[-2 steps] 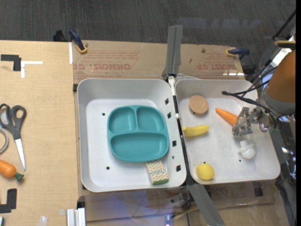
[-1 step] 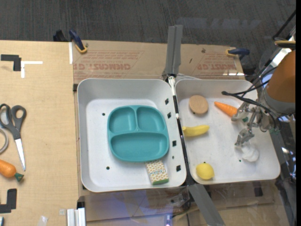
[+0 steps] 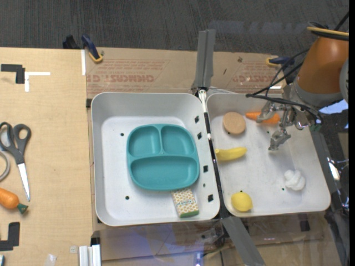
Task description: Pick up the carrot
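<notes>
An orange carrot [image 3: 255, 116] lies near the back wall of the right bin [image 3: 310, 204], just right of a round tan biscuit [image 3: 234, 123]. My gripper [image 3: 276, 137] hangs over the back right part of that bin. Its metal body covers the carrot's right end, and its tip points down at the bin floor just right of and in front of the carrot. A second carrot [image 3: 9, 199] with a green stub lies on the wooden bench far left.
The right bin also holds a banana [image 3: 231, 153], a lemon [image 3: 241, 201] and a white crumpled lump [image 3: 294, 179]. In the left bin [image 3: 105, 148] sit a teal divided plate [image 3: 163, 156] and a small sponge-like block [image 3: 186, 203]. Scissors [image 3: 16, 154] lie on the bench at left.
</notes>
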Robot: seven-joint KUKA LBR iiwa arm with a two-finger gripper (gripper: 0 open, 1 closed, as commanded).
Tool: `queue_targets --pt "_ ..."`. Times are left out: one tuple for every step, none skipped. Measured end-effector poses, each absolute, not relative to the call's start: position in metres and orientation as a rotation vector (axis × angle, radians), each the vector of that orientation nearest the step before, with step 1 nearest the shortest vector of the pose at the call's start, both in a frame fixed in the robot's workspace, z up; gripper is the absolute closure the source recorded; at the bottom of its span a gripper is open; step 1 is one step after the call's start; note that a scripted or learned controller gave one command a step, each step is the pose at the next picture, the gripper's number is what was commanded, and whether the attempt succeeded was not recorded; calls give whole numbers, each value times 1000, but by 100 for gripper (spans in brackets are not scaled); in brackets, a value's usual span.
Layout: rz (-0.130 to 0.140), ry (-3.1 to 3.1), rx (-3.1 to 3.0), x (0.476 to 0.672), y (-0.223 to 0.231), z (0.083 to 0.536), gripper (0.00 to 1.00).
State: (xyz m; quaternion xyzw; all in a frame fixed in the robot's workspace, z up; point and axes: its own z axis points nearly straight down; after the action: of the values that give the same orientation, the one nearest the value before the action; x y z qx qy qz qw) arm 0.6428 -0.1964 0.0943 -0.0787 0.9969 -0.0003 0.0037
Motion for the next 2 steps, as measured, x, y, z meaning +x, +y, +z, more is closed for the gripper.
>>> queue_targets --pt "20 3169 62 654 -195 89 0" --pt "45 3147 458 656 -198 87 0"
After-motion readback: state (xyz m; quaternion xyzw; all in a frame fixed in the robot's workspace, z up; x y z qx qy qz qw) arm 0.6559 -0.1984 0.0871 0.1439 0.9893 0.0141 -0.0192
